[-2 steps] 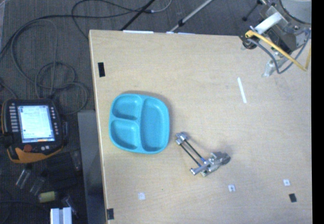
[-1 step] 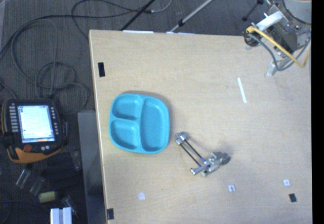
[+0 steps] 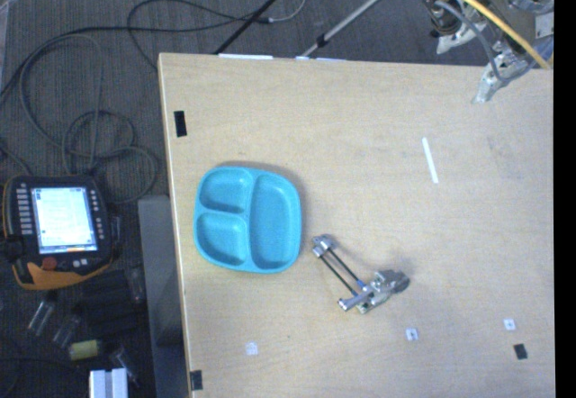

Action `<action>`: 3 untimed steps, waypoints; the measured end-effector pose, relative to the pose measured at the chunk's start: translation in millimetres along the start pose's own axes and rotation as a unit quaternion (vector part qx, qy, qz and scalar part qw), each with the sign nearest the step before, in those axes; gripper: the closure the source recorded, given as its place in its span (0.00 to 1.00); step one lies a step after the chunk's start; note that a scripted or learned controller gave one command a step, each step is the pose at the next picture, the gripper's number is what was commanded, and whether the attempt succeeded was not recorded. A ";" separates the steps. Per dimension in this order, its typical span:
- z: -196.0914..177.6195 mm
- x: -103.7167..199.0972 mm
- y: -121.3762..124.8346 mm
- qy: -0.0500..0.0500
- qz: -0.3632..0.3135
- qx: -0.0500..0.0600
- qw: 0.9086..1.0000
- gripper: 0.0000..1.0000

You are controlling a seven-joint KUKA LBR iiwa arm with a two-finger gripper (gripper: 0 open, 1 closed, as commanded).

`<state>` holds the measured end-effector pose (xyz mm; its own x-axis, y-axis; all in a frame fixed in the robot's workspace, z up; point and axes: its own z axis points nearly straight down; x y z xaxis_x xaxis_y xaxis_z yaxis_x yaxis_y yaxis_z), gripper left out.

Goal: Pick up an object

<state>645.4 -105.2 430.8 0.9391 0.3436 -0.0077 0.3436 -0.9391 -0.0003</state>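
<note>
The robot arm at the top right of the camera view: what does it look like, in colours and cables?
The arm's end is grey and white metal, with an orange band at the top edge. A yellow cable curves across it. The gripper is slim grey metal.

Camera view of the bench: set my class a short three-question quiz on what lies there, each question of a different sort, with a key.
1. True or false: the metal tool lies inside the blue plate.
2. How many compartments does the plate have? A) two B) three C) four
3. Fill in: the gripper hangs over the bench's far ____ corner as seen in the picture.

Key:
1. False; it lies on the bench beside the plate.
2. B
3. right
</note>
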 end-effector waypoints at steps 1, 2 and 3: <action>15.7 28.9 -54.8 0.000 0.075 0.001 0.997 0.00; 10.6 30.4 -55.3 -0.004 0.074 0.002 0.997 1.00; -0.1 -15.7 -20.1 -0.001 0.076 0.000 0.997 1.00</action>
<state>623.8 -91.8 431.0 0.9802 0.1978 -0.0090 0.1979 -0.9802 0.0019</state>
